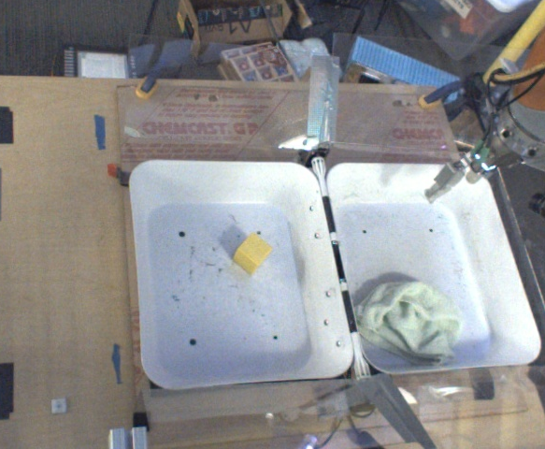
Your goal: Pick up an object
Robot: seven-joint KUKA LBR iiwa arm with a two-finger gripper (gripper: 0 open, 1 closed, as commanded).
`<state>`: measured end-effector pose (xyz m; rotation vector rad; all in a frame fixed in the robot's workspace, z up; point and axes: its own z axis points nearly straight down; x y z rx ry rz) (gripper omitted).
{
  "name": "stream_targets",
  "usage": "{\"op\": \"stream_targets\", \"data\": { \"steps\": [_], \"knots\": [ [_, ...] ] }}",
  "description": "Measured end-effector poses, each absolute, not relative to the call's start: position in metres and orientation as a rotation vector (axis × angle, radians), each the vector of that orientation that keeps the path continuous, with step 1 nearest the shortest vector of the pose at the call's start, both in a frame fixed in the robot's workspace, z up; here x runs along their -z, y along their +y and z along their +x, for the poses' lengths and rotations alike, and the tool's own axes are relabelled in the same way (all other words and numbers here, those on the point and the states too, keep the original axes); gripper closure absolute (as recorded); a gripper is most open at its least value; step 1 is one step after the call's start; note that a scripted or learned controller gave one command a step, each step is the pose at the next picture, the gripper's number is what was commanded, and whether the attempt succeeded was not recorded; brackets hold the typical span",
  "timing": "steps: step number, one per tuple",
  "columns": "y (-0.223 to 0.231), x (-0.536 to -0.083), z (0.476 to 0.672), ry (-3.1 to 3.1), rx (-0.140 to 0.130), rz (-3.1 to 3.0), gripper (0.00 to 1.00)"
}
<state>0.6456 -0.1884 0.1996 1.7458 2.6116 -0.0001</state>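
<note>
**Yellow Block and Green Cloth Lay in Separate Bins**

Yellow and small, a block sat near the middle of the left bin, slightly toward the far side, turned at an angle to the bin walls. It touched nothing else; dark specks dotted the white floor around it.

In the right bin, a crumpled pale green cloth lay bunched in the near corner on the side next to the left bin, close to the divider where the two bins met.

The gripper hung over the far right part of the right bin, well apart from both the cloth and the block. Nothing showed between its fingers, and whether they were spread or closed could not be told at that size and angle. The arm came in from the upper right, with an orange patch and a yellow hose visible above the wrist.

Beyond the bins stood a clear plastic panel with red lettering. A wooden bench top with blue tape marks stretched to the left.
</note>
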Motion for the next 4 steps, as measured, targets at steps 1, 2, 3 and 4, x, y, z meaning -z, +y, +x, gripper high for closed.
{"op": "stream_targets", "data": {
  "steps": [1, 2, 3, 4],
  "knots": [
    [-0.195, -0.165, 0.635, 2.952, -0.001, 1.071, 0.0],
    [-0.14, -0.2, 0.625, 3.118, -0.001, 0.371, 0.0],
    [-0.162, -0.189, 0.604, 3.132, -0.001, 0.213, 0.0],
    [-0.171, -0.193, 0.556, 3.128, -0.001, -0.266, 0.0]
  ]
}}
